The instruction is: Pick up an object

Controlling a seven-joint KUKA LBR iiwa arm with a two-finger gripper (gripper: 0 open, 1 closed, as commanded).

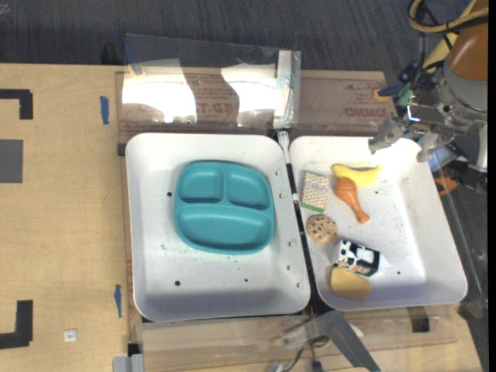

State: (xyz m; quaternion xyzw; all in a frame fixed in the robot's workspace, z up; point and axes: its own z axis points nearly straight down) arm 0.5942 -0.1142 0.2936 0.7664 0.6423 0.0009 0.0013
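Banana in right bin, just below-left of claw, claw's grip state unclear

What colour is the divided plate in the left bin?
Teal, plain with no pattern. The plate shows clearly in the camera view.

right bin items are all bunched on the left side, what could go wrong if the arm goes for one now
The cookie, the patterned card and the black-and-white toy lie close to the bin wall, so fingers may hit it. The orange drumstick touches the yellow banana; a grab could nudge both. The gripper sits at the bin's far edge.
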